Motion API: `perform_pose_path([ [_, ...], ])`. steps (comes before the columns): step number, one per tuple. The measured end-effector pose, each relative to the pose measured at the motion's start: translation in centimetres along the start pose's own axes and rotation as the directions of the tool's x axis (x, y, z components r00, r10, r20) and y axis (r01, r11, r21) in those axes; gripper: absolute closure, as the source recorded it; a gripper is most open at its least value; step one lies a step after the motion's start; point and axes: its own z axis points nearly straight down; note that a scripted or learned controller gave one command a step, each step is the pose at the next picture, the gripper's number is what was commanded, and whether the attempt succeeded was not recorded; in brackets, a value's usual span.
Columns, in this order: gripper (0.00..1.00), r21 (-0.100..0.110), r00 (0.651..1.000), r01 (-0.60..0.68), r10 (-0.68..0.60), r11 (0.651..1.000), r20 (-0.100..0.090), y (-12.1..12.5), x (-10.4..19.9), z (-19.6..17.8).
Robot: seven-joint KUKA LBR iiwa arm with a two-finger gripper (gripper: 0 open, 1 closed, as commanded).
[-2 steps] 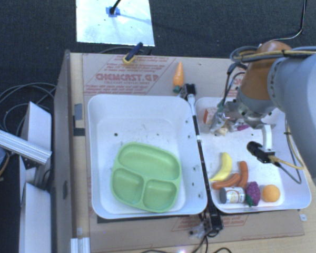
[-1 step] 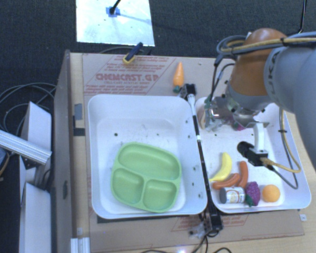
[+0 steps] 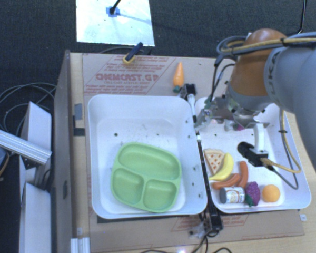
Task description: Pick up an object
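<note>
A shallow white plastic left bin (image 3: pixel 142 124) touches the left wall of the shallow white right bin (image 3: pixel 221 140). A light green three-compartment plastic plate (image 3: pixel 146 177) lies in its near half. An orange toy carrot (image 3: pixel 178 74) lies on the cardboard beyond the right bin's far left corner. The gripper (image 3: pixel 206 114) hangs low over that same corner, and I cannot tell whether it is released or clenched.

Along the right bin's near side lie:
- a tan toy pizza wedge (image 3: pixel 214 158)
- a yellow toy banana (image 3: pixel 225 167)
- two red toy sausages (image 3: pixel 227 181)
- a small labelled can (image 3: pixel 231 195)
- a purple grape bunch (image 3: pixel 253 193)
- an orange ball-shaped fruit (image 3: pixel 271 193), nearest its right corner
</note>
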Motion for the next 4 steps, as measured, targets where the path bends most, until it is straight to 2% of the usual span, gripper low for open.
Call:
perform_pose_path([
  [1, 0.0, 0.001, 1.0, -0.002, 0.002, 1.0, 0.002, -1.0, -6.3, 0.0],
  [2, 0.0, -0.01, 1.0, -0.002, 0.002, 1.0, 0.001, -5.3, -7.9, 9.5],
  [3, 1.0, -0.014, 1.0, 0.0, 0.0, 1.0, -0.003, -5.0, -7.7, 8.3],
  [4, 0.0, -0.014, 1.0, 0.0, 0.0, 1.0, -0.002, -5.1, -7.7, 8.4],
])
